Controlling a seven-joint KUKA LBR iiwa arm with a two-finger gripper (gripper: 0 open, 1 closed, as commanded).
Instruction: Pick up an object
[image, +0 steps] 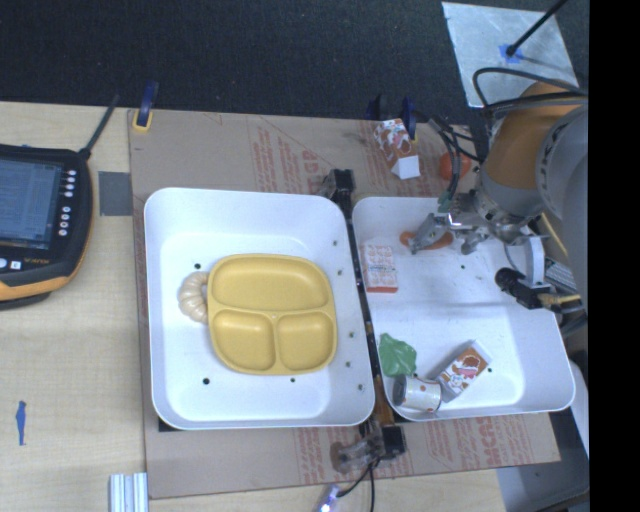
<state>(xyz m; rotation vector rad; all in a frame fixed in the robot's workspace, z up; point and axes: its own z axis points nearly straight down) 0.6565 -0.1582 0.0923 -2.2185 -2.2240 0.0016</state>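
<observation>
the gripper (437, 236) is hanging low over the far left part of the right bin (545, 395), and an orange object (409, 238) is showing at its tip; whether the pincer is closed on it or open, i cannot tell. a small pink-and-white packet (379, 267) is lying flat just nearer, its print too small to read. at the bin's near edge a green object (396, 354), a small white cup (418, 393) on its side and a red-and-white carton (462, 370) are sitting close together, lettering illegible. the left bin (175, 300) is holding a yellow divided tray (272, 312) with a pale object (193, 296) touching its left rim. both bins are resting on brown cardboard (250, 150) carrying faint red printing, on a light wooden bench (60, 380). a handheld control pendant (40, 220) is lying at the left.
</observation>
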